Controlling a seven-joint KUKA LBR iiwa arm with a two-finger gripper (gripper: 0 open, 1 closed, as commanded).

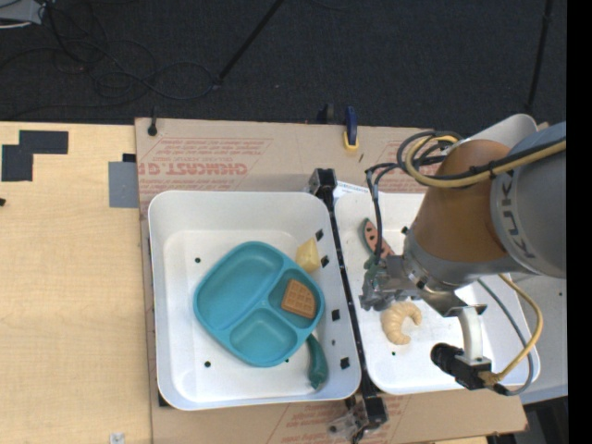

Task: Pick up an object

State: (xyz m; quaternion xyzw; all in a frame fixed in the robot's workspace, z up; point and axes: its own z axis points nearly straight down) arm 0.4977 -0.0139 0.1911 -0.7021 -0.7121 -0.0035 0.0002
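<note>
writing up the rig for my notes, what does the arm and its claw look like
The arm is bulky and rounded, with grey shells bearing part of the maker's lettering and a wide orange band above the wrist. Black and yellow cables loop over it, and another yellow cable runs below. The claw is a small dark metal assembly.

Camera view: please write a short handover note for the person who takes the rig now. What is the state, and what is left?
Gripper: low in the right bin, near its left wall; finger state unclear.
Croissant: on the right bin floor beside the gripper, not lifted.
Left bin: teal divided plate with a waffle piece in one compartment; a yellow piece beside the plate.
Done: nothing seen picked up.
Left: grasp and lift an object.
</note>
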